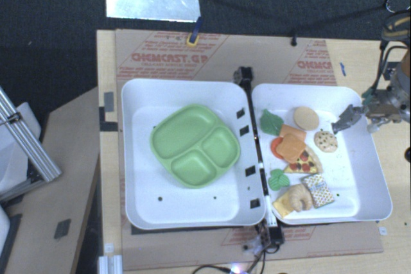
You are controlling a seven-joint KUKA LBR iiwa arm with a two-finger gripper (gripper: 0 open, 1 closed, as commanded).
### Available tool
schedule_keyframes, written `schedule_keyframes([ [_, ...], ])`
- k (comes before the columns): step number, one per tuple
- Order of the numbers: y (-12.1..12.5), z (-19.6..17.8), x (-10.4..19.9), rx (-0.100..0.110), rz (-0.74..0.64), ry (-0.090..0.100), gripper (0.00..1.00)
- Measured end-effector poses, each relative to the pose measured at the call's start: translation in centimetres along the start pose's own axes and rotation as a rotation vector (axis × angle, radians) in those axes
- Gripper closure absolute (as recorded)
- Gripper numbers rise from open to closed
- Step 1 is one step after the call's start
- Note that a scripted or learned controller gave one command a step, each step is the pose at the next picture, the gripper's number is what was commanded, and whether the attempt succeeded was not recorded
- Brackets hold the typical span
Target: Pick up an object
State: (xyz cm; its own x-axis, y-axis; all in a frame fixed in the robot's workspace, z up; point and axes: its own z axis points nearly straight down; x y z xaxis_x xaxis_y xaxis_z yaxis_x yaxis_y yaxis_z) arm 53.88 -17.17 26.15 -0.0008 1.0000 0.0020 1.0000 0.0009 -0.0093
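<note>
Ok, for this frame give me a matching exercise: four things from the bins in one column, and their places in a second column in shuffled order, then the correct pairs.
Things:
1. green divided plate
2. chocolate chip cookie
3. pizza slice
4. gripper

Places:
A. middle of the right bin, below the orange piece
B. over the right bin's upper right part, just above the cookie
C. centre of the left bin
D. right bin, to the right of the orange piece, below the gripper

Pairs: 1-C, 2-D, 3-A, 4-B

Arm cut off at right edge; end effector blurred.
</note>
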Motion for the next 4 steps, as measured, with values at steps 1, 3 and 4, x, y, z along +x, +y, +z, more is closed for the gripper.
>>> schedule_keyframes([
  [1, 0.2, -0.6, 0.0, -0.011, -0.003, -0.003, 0.0],
  [3, -0.8, 10.9, -0.5, -0.005, 0.0, 0.0, 0.0],
  [4, -1.1, 17.0, -0.5, -0.009, 0.001, -0.001, 0.0],
])
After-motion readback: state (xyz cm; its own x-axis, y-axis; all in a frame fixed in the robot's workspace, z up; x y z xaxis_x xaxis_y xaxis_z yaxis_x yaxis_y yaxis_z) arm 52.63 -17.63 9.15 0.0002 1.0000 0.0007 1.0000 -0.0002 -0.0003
